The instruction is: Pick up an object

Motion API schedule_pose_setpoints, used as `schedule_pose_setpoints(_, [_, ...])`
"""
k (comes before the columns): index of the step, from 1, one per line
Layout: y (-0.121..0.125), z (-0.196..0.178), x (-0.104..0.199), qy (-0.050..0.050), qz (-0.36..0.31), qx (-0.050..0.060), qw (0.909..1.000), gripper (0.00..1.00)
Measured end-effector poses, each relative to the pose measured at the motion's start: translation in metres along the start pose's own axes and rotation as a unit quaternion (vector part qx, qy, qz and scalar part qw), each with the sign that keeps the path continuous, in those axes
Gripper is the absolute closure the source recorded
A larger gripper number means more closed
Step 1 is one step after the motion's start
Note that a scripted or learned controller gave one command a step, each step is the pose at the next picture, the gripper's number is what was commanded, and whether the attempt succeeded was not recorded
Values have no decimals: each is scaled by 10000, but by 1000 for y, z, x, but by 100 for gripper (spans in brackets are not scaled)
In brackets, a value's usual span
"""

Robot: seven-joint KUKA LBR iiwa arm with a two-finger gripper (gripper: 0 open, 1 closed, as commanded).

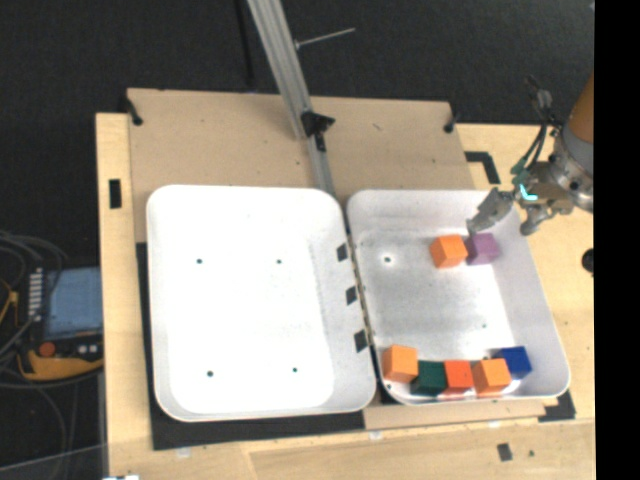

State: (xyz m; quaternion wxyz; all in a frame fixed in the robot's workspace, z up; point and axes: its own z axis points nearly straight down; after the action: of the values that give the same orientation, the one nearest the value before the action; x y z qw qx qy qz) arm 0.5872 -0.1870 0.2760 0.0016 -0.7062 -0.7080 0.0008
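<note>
An orange cube [449,251] and a purple cube [484,247] are sitting side by side, touching, in the right bin's [430,318] upper part. Along its near rim an orange cube [401,362], a dark green cube [431,377], two more orange cubes [459,374] [491,375] and a blue cube [515,361] are lying in a row.

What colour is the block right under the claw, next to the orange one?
Purple block, touching the orange block, just below the claw; seen in the camera view.
</note>
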Motion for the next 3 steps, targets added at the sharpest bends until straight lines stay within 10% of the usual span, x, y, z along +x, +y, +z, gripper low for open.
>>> schedule_pose_setpoints(3, [6,84,-8,-16,31,1,10000,0])
